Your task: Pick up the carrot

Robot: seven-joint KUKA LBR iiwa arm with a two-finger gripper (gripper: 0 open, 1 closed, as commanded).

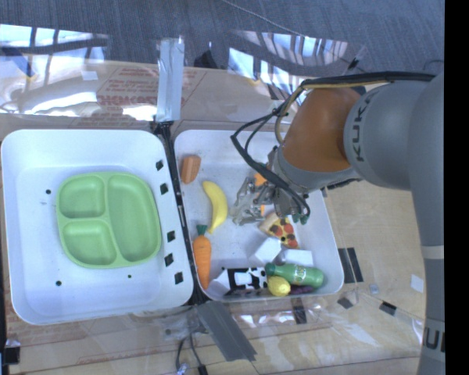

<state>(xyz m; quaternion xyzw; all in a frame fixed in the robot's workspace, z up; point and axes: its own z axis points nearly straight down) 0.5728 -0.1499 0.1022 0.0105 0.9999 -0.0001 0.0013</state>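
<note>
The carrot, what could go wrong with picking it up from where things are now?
The carrot lies against the right bin's left wall, so a finger may jam on the wall. The banana sits just above its green top and could get nudged or grabbed. The gripper is off to the right over other toys, so it may close there instead.
</note>
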